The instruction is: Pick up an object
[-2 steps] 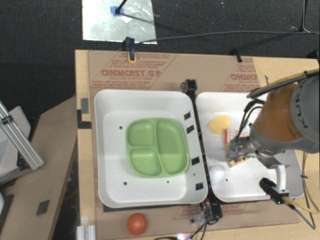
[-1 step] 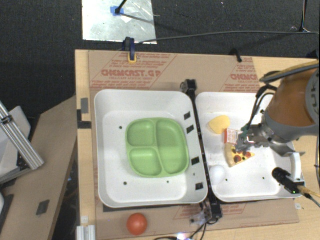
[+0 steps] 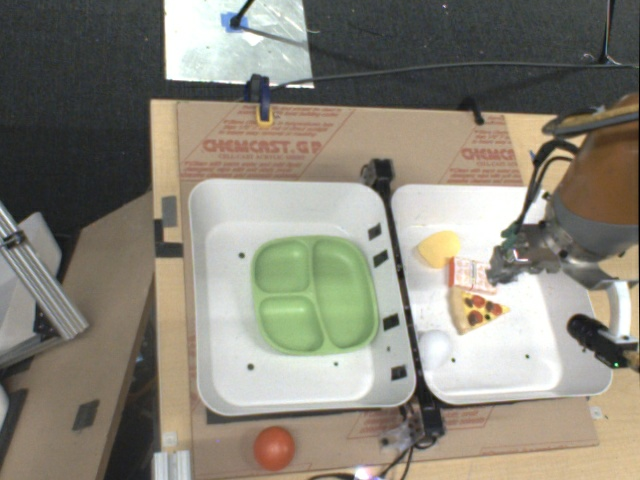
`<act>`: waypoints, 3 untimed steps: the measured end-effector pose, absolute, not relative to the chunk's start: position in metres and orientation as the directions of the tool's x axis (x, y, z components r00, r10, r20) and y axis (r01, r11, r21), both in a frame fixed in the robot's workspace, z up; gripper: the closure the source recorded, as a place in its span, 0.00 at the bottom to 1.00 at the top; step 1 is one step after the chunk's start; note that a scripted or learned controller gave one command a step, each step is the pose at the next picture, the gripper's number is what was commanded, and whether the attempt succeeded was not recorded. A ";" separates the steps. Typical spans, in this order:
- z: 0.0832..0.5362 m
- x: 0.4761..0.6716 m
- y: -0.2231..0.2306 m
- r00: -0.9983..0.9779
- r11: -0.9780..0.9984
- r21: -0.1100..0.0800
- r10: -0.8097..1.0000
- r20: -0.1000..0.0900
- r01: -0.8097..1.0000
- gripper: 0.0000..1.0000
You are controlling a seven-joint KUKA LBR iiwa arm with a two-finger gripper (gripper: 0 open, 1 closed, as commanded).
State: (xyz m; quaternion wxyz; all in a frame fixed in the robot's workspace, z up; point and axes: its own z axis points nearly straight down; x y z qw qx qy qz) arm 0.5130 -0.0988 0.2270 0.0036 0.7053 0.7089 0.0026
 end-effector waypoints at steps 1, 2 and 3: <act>0.219 0.514 -0.099 -0.003 0.003 0.002 1.000 0.000 1.000 1.00; 0.220 0.535 -0.053 -0.009 0.009 0.003 1.000 0.002 1.000 1.00; 0.221 0.556 -0.001 -0.010 0.010 0.003 1.000 0.002 1.000 1.00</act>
